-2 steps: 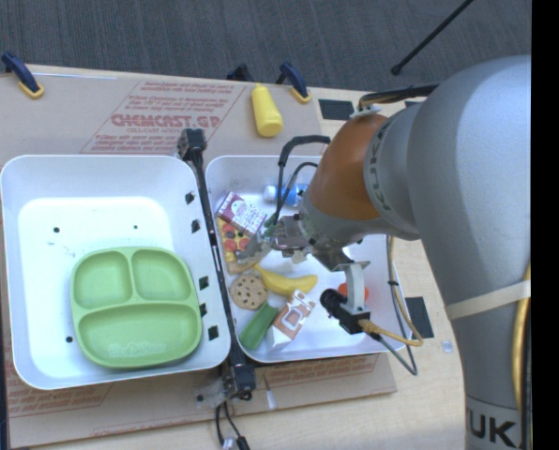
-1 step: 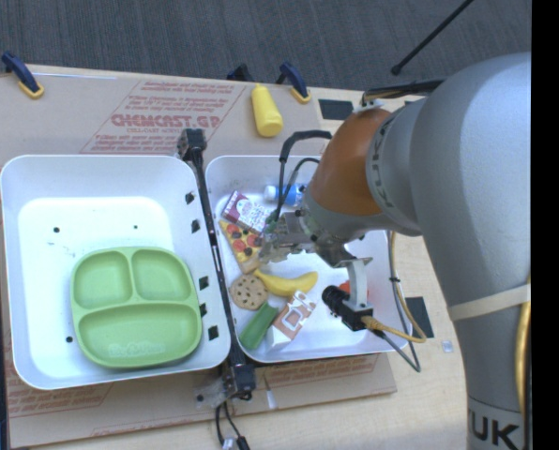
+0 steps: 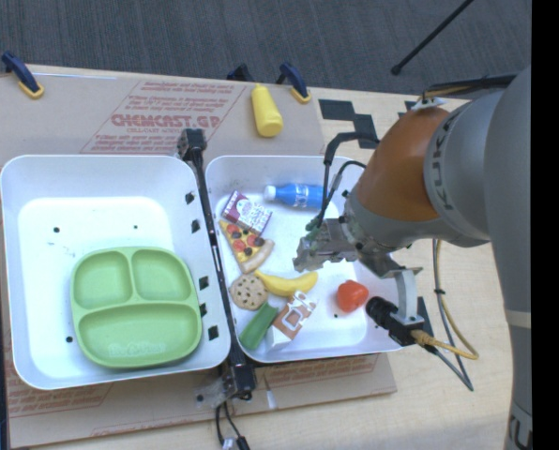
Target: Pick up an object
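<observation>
Two white bins side by side on brown cardboard, left bin [image 3: 17, 251] and right bin [image 3: 355, 340] meeting along a black clipped seam at frame centre.

In the left bin, low and centred: green divided plate [image 3: 134, 306], two small wells above one long well.

In the right bin, clustered toward its left half: blue bottle [image 3: 294, 194] lying on its side near the top; purple box [image 3: 248, 216] below and left of it; pizza slice [image 3: 246, 246] just under the box, touching or nearly so; banana [image 3: 287, 282] at mid-bin, curved, ends up; cookie [image 3: 249, 292] just left of the banana; green cylinder [image 3: 258, 326] slanted at the lower left corner; small carton [image 3: 294, 316] beside it, right under the banana; red ball [image 3: 352, 295] lower right, apart from the rest.

Outside the bins, upper centre on the cardboard: yellow bottle [image 3: 266, 110], lying tilted. Blue clamps on the cardboard's top edge, one at far left [image 3: 22, 73], one near centre [image 3: 294, 80].

Reaching in from the right: grey arm [image 3: 472, 172] with orange band, bulk over the right bin's right side. Gripper [image 3: 315, 249] low over the bin at mid-height, just right of the banana's upper tip and above-left of the ball. Fingers dark and blurred against the wrist body; cannot tell how far apart, nor anything seen between them. Banana and ball both lying on the bin floor.
</observation>
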Robot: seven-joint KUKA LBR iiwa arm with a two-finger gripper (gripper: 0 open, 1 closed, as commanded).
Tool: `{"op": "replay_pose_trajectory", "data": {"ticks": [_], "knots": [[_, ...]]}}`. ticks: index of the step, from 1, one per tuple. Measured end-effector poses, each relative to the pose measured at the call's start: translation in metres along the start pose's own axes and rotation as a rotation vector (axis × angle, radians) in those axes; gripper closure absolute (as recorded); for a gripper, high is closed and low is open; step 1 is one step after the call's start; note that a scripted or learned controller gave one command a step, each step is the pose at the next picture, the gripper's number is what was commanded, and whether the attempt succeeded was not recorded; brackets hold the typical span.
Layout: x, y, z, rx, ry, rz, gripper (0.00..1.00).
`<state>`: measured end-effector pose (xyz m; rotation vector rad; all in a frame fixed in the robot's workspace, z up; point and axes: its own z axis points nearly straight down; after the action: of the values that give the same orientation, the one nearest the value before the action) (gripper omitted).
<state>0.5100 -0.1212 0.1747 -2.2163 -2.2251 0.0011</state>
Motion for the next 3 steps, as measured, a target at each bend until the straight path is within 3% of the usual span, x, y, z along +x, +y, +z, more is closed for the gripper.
{"op": "replay_pose_trajectory", "data": {"ticks": [1,2,3], "knots": [[0.0,0.0,0.0,0.001,0.0,-0.001,0.0],[0.025,0.084,0.081,-0.003,0.001,-0.004,0.0],[0.026,0.084,0.07,-0.004,0.002,-0.008,1.0]]}}
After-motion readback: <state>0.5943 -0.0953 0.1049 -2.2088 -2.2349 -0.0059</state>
